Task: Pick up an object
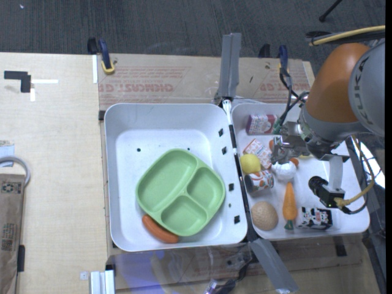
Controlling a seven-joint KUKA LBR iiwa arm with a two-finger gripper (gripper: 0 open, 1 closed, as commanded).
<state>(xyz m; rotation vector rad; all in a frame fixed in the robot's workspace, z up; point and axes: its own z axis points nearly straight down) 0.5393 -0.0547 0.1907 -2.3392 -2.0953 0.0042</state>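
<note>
The right bin (pixel 352 222) holds several small items: a pink can (pixel 260 124), a red-and-white packet (pixel 256 149), a yellow lemon (pixel 249 163), a small tin (pixel 262 180), a white rounded object (pixel 283 171), an orange carrot (pixel 289 202), a tan egg-shaped ball (pixel 264 215) and a black-and-white carton (pixel 315 218). My gripper (pixel 283 152) hangs over the middle of this bin, just above the white object and beside the packet. The grey arm with its orange band (pixel 337 84) hides the bin's far right part.
The left bin (pixel 122 139) holds a green divided plate (pixel 180 192) with an orange-red sausage (pixel 160 229) poking out beneath its near edge. Black cables (pixel 327 192) trail from the wrist over the right bin. A brown paper bag (pixel 11 207) lies at the far left.
</note>
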